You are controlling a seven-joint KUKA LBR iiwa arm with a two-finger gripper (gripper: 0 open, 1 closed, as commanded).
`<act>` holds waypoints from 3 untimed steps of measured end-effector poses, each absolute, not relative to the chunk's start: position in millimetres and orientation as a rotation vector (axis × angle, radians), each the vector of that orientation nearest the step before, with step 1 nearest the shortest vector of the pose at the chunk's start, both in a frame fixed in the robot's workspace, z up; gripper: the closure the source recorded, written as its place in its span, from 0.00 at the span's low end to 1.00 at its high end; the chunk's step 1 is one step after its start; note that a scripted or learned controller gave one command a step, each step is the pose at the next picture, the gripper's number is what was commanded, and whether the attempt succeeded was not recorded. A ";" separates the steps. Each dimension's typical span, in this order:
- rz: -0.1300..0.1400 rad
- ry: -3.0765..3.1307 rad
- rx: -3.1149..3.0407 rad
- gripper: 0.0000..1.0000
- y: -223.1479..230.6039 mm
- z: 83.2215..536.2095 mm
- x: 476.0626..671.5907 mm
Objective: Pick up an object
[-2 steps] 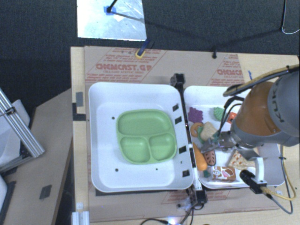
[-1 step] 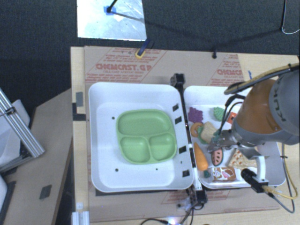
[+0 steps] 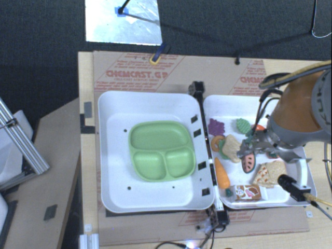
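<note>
Toy food fills the right bin (image 3: 295, 198), and any piece of it would serve as the object to pick up. Pincer (image 3: 252, 145) sits low over the middle of that bin, at the end of the grey arm (image 3: 301, 113) with its orange band, which leans in from the right. Whether it is released or clenched I cannot tell; the wrist body and cabling crowd over the tip. Nothing visibly lifted off the bin floor.

Just beside the tip: a watermelon slice (image 3: 249, 163), red with dark seeds, and a tan bread-like piece (image 3: 231, 147). One of these is probably the target, judging by where the tip hangs.

Further out, same bin: carrot (image 3: 222, 174) lying lengthwise near the left wall, purple grapes (image 3: 216, 126) and a green leafy piece (image 3: 243, 124) toward the back, a pizza wedge (image 3: 270, 174) and a small brown-and-white packet (image 3: 248, 192) along the front. Pieces lie loose and scattered, some touching, as though tipped in rather than arranged, so a neighbour could get nudged during a grasp.

Left bin (image 3: 116, 139) carries a pale green divided plate (image 3: 161, 150), centred, its three compartments bare. Likely a drop-off spot, well apart from the action.

Both bins rest side by side on a board on the bench (image 3: 62, 154).
</note>
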State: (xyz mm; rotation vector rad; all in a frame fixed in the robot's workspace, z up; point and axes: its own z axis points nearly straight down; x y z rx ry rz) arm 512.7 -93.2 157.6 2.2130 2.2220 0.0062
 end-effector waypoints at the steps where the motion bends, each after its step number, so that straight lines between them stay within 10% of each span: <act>1: 0.008 2.222 2.211 1.00 -93.2 222.0 513.2; 3: 0.006 2.231 2.209 1.00 -49.8 234.0 542.9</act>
